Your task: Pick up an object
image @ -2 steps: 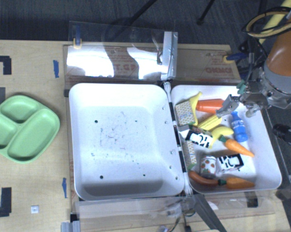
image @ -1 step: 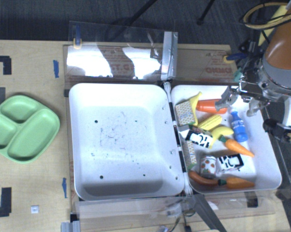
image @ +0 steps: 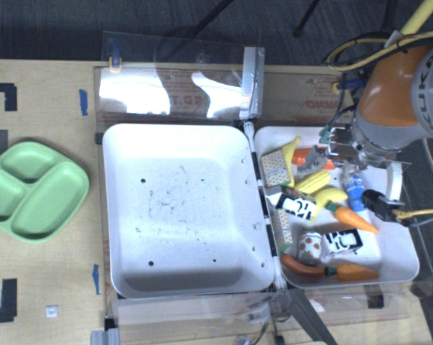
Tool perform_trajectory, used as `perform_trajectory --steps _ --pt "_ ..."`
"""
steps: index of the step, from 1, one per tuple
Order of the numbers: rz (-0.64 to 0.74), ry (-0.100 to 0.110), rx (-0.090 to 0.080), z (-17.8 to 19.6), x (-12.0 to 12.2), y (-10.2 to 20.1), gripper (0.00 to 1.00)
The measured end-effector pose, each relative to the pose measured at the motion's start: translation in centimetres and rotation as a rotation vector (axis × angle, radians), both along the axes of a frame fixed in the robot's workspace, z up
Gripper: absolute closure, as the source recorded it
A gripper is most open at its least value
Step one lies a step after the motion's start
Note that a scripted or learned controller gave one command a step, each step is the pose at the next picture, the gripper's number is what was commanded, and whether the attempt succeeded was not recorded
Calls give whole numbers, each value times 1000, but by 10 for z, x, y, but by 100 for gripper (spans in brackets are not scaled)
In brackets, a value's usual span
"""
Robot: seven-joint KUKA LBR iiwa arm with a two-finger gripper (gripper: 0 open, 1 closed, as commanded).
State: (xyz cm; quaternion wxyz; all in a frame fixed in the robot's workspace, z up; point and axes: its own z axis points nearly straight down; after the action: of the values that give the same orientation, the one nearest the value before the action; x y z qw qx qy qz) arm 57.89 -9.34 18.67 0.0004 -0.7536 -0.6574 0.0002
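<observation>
The right bin [image: 403, 261] holds a heap of small items. Among them are a yellow banana [image: 318, 182], an orange carrot [image: 354, 218], a blue bottle [image: 355, 192], a black-and-white packet [image: 296, 207] and a second carrot [image: 354, 270]. My gripper [image: 337, 158] hangs low over the far part of this bin, just above the banana and next to the blue bottle. The wrist's grey body and orange band [image: 392, 85] cover the bin's far right corner. I see nothing lifted clear of the heap.
The left bin [image: 180, 192] is bare white with a few scuffs. A green divided plate [image: 33, 189] lies on the bench at far left. A clear plastic panel [image: 173, 85] stands behind the bins. Cables [image: 360, 49] loop behind the arm.
</observation>
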Motion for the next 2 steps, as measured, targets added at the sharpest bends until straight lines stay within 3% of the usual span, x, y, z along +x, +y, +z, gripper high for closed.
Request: perform_trajectory --steps 1,2 --pt "142 -5 -1 -101 47 -38 0" --pt "476 -3 0 -100 36 -28 0"
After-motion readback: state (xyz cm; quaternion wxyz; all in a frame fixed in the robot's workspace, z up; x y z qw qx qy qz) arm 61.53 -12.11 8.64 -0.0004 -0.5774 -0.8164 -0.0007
